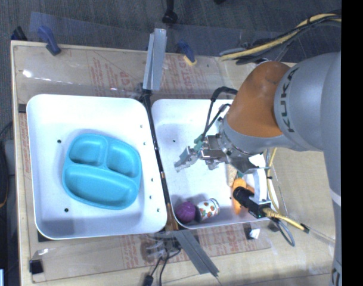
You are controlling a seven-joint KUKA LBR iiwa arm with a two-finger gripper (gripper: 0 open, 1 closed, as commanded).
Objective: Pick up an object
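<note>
My gripper (186, 157) hangs over the middle of the right bin (172, 124), pointing left, its fingers open with nothing between them. Along that bin's near wall lie a purple round object (186, 211) and, touching it on the right, a small patterned jar (209, 208) on its side. An orange object (240, 193) sits in the bin's near right corner, partly hidden by a black part of the arm. All three lie below and to the right of the gripper, apart from it.
The left bin (44, 118) holds a blue divided tray (102, 170). The grey and orange arm (270, 109) covers the right bin's right side. Clamps and a metal bar (153, 58) stand at the bench's far edge, cables at the near right.
</note>
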